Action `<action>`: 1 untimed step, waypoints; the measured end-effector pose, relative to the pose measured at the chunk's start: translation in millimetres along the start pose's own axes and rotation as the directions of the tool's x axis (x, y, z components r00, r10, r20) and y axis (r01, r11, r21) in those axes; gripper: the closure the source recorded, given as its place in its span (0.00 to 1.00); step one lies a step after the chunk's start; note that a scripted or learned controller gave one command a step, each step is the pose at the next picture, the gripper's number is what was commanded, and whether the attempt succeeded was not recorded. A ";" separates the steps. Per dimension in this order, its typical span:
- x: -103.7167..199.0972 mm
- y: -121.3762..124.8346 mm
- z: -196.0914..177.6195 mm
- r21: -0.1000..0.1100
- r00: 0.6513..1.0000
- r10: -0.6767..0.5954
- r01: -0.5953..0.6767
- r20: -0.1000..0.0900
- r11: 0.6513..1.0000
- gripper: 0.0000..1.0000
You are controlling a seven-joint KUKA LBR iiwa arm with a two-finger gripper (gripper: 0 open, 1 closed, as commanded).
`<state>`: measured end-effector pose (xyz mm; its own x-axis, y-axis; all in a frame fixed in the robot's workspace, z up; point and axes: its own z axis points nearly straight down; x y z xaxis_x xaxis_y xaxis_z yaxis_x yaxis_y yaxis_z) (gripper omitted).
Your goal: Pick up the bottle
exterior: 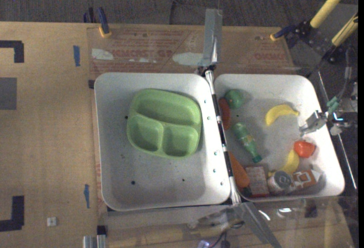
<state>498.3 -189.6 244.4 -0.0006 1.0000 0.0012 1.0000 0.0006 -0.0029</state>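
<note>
Approach step: the gripper, pincer state indeterminate, sits at the right bin's right edge, well apart from the green bottle; next, travel left over it.

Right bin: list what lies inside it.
The right bin holds a green bottle, a banana, a green ball, an orange carrot and small packages along its near wall. Whatever is under those packages is covered.

One fixed camera above the bench — slanted downward over both white bins.
</note>
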 end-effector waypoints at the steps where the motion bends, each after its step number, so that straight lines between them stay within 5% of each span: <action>1: 80.2 41.7 82.2 0.000 0.998 0.061 -0.061 0.000 0.998 0.00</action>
<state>539.7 -109.4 162.1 0.0604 0.9982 0.0006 0.9982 -0.0604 -0.0027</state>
